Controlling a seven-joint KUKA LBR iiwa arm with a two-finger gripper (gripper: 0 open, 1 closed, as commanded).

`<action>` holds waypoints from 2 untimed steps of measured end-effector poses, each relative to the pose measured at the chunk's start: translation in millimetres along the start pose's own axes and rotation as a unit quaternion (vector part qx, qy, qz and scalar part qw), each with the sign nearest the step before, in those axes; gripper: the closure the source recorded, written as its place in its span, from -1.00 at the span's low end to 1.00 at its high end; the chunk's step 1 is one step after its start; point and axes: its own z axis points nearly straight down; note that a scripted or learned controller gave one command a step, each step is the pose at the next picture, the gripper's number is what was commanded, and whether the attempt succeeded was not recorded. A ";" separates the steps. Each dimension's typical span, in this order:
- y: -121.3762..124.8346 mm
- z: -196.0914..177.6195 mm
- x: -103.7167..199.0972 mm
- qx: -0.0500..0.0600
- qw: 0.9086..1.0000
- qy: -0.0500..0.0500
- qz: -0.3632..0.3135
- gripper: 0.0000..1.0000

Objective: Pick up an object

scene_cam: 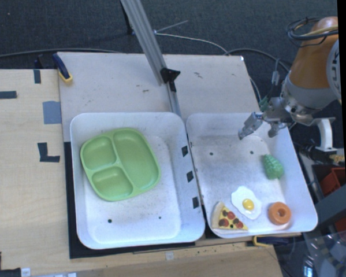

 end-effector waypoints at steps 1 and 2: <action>0.0 0.0 0.0 0.000 1.000 0.000 0.000 -1.00; 0.3 44.1 4.1 0.002 1.000 0.000 0.000 -1.00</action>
